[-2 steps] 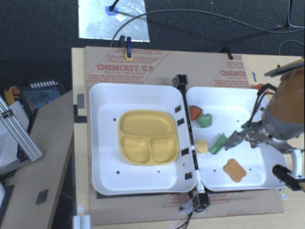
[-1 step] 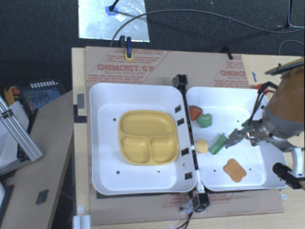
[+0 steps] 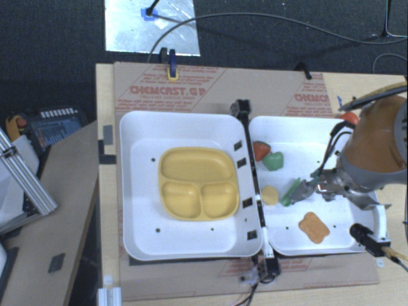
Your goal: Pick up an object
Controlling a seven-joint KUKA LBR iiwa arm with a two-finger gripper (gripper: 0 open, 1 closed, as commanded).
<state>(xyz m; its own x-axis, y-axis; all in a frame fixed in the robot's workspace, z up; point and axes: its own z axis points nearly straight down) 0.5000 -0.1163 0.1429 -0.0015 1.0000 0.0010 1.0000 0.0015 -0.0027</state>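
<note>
The right bin (image 3: pixel 299 129) holds several small items. A red piece (image 3: pixel 259 150) lies against a green rounded piece (image 3: pixel 273 161) near the bin's left wall. Below them are a pale yellow round piece (image 3: pixel 270 195) and a long green piece (image 3: pixel 291 192) lying at a slant. An orange flat piece (image 3: pixel 313 227) sits near the front. My gripper (image 3: pixel 312 187) hangs low over the bin's middle, right at the right-hand end of the long green piece. The view does not settle whether it grips that piece.
The left bin (image 3: pixel 137 171) carries a yellow divided plate (image 3: pixel 194 183). A black divider (image 3: pixel 250 171) runs between the bins. The arm's grey body with its orange band (image 3: pixel 376 145) covers the right bin's right side. Cables and a foil sheet (image 3: pixel 150 18) lie beyond the bench.
</note>
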